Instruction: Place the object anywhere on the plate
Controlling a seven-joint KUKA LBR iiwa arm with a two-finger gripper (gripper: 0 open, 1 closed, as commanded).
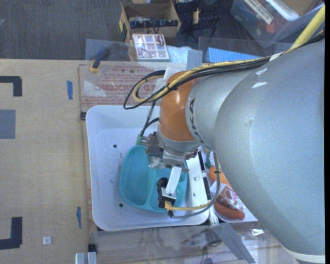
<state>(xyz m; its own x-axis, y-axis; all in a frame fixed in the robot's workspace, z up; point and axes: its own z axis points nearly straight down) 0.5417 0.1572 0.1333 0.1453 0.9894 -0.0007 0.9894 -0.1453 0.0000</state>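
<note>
Gripper [158, 163] over teal plate [133, 178] 3 o'clock rim in white bin [103, 129], open or shut can't tell; likely object, orange-red item [229, 205] at plate's 3 o'clock, half hidden, probably light, stiff, slick, so pinch its narrow middle.

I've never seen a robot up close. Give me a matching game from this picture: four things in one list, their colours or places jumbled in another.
Things:
1. plate
2. arm band
3. cardboard box
4. tape strip

Colours or places:
A. blue, stuck on the wooden bench
B. teal, lying in the white bin
C. orange
D. brown, beyond the bench's far edge

Pairs: 1-B, 2-C, 3-D, 4-A.
</note>
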